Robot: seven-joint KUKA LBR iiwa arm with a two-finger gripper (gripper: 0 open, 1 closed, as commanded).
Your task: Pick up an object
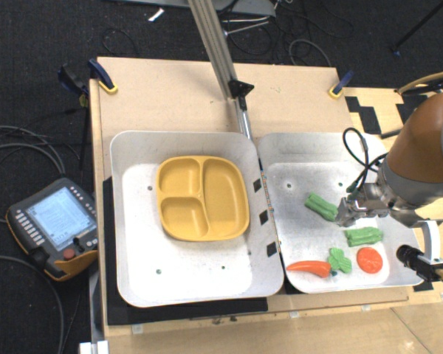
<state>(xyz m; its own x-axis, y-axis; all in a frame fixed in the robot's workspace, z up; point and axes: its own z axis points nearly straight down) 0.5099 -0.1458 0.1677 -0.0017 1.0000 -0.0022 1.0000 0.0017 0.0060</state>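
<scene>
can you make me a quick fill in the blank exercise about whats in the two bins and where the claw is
1. The yellow divided plate lies in the ____ bin.
2. The plate has ____ compartments.
3. The claw is over the ____ bin.
4. The round toy next to the carrot is coloured ____.

Missing words: left; three; right; red

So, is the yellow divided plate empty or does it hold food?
Empty. All three compartments of the plate show bare yellow; the toy foods lie in the other bin.
</scene>
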